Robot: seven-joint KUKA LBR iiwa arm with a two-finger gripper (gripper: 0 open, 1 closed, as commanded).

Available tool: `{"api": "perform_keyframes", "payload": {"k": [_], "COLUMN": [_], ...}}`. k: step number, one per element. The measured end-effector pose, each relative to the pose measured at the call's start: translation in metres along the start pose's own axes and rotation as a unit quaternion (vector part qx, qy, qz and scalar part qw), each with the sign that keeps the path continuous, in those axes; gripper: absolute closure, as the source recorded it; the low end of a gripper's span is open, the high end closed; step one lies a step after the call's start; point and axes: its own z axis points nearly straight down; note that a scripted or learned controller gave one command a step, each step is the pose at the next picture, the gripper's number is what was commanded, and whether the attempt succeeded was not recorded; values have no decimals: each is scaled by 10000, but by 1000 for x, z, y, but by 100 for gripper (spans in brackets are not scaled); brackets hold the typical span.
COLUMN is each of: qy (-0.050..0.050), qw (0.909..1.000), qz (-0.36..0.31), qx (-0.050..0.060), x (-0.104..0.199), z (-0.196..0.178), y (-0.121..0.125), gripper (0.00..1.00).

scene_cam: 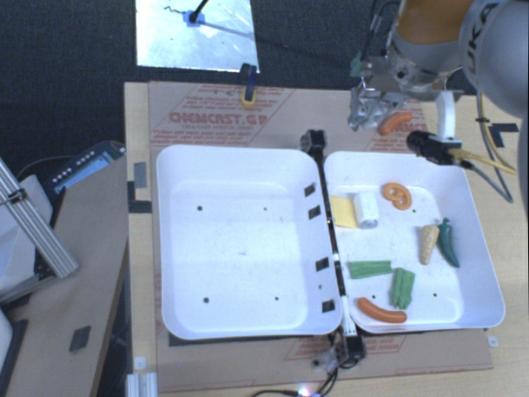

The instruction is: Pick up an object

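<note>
The gripper hangs raised above the right bin's far rim with an orange sausage clamped between its 2 fingers, lifted clear so nothing drags across the items below.

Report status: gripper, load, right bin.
Gripper raised beyond the right bin, orange sausage at its fingers. Second sausage, green beans, pretzel in bin. Nothing obstructing.

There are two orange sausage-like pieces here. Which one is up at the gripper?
The sausage beside the gripper, above the right bin's far rim. The other sausage lies at that bin's near edge.
</note>
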Motion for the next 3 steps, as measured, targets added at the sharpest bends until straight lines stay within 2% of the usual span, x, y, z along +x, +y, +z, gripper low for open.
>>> {"api": "perform_keyframes", "payload": {"k": [1,2,3], "qy": [12,27,-17], "qw": [10000,9999,10000], "qz": [-29,-19,61], "qx": [0,-105,0], "x": [94,147,69], "z": [37,-117,-79], "y": [0,1,-4], "gripper": [100,100,100]}}
